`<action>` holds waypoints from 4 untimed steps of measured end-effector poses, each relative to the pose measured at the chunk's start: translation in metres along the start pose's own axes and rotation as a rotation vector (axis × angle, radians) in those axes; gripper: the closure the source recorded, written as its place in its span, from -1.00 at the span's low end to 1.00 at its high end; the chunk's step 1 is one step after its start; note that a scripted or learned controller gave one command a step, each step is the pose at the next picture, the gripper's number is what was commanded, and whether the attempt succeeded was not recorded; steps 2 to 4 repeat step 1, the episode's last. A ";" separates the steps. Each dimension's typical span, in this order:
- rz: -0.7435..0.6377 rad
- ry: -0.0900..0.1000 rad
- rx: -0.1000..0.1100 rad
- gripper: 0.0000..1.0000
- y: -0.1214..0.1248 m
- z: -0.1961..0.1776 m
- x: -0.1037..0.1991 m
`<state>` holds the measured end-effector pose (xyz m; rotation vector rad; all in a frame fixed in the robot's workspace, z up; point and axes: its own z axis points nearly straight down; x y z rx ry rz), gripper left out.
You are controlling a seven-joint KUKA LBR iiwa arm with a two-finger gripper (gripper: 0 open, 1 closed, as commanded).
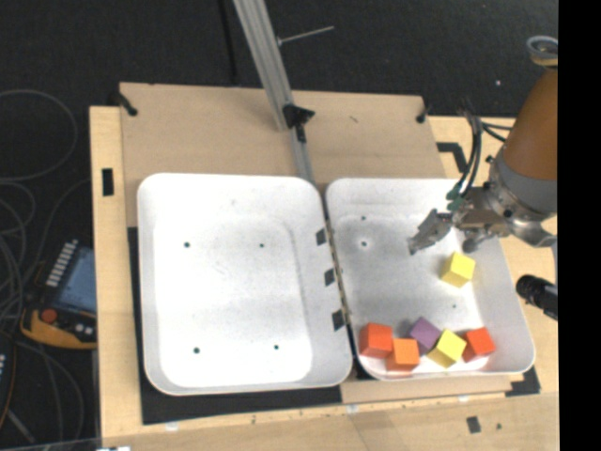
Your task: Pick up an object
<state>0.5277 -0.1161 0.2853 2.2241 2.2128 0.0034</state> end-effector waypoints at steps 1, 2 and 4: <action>0.001 -0.002 0.011 -1.00 0.004 0.085 -0.078; 0.001 -0.002 0.011 -1.00 0.004 0.085 -0.078; 0.001 -0.002 0.011 -1.00 0.004 0.085 -0.078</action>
